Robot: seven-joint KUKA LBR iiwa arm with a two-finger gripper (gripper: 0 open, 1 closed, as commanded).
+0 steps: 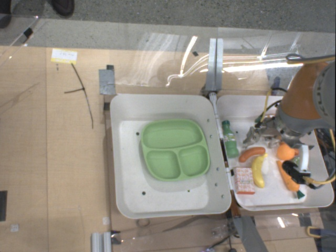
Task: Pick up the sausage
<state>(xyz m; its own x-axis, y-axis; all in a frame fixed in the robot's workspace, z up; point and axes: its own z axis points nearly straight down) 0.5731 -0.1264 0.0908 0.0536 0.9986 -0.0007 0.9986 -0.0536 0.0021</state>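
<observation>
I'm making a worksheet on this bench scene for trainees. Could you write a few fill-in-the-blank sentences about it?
1. The divided plate in the left bin is ____ in colour.
2. The plate has ____ compartments.
3. The sausage lies in the ____ bin.
4. The yellow fruit just below the sausage is a ____.

Missing words: green; three; right; banana

Sausage [252, 153]: orange-red. Banana [258, 171]: yellow. Carrot [290, 178]: orange, green tip. Bottle [229, 138]: green. Small box [243, 180]: red-and-white print. Divided plate [174, 149]: pale green. Both bins [126, 193]: white. Worktop [47, 161]: tan wood. Arm [310, 98]: grey with orange band.
</observation>
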